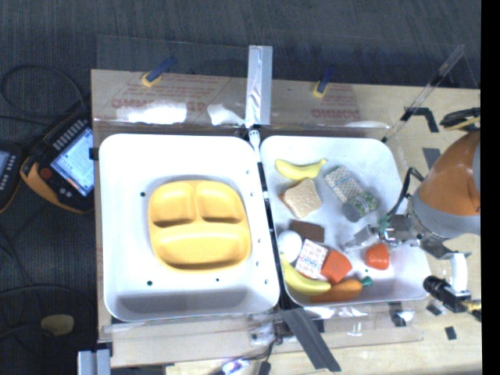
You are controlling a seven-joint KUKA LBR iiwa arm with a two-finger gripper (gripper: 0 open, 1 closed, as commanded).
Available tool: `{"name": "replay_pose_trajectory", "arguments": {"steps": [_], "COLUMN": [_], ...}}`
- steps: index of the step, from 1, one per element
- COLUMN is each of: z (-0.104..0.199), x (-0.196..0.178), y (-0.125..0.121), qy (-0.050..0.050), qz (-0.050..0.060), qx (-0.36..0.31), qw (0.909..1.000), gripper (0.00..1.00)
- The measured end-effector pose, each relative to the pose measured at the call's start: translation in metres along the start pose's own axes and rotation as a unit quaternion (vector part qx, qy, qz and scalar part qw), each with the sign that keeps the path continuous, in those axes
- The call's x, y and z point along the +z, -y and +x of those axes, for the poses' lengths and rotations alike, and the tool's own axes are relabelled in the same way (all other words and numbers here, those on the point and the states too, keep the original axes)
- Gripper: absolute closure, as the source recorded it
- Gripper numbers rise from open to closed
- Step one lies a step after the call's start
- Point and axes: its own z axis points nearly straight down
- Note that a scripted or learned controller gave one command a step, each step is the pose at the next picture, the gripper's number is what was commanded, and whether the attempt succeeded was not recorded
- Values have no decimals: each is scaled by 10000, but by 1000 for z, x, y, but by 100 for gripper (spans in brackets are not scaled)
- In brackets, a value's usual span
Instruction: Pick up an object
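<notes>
The arm reaches in from the right over the right bin (391,151), and its end effector (373,237) sits low near that bin's right side. How wide it stands I cannot tell, since the parts there are small and tangled against the white floor. Just below it, nearly touching, lies a small red tomato (377,257), the nearest thing and the likeliest one to be picked; it is round, so no long axis matters for the approach. Further left lie an orange block (337,266), a patterned card (312,258), a carrot (337,291) and a banana (299,279) along the bin's near edge. A second banana (299,167), a slice of bread (302,198) and a speckled packet (349,191) lie toward the far side. The left bin (117,209) holds a yellow tray (199,223). The tomato does not look lifted yet.
</notes>
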Motion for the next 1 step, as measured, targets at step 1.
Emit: {"name": "replay_pose_trajectory", "arguments": {"steps": [1], "z": [-3], "x": [-6], "y": [0], "qy": [55], "qz": [-20], "qx": [3], "qw": [10000], "gripper": [100]}}
